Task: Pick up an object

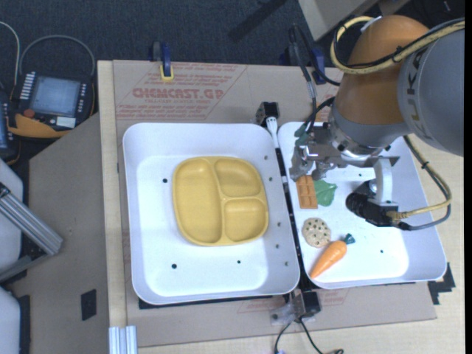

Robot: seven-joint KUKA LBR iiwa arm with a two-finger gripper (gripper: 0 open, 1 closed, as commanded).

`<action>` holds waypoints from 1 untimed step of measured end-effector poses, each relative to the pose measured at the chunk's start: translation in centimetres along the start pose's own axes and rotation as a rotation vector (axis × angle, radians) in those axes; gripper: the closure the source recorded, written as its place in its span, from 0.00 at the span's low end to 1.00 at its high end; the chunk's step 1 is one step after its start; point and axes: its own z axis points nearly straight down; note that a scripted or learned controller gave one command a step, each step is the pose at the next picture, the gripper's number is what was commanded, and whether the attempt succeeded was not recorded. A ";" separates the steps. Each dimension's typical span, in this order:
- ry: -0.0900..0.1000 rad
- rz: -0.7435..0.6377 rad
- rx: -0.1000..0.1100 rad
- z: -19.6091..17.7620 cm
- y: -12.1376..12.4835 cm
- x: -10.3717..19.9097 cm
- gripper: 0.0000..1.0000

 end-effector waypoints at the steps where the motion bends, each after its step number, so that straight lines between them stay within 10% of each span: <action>1: 0.000 -0.001 -0.002 0.1 -0.3 5.2 1.00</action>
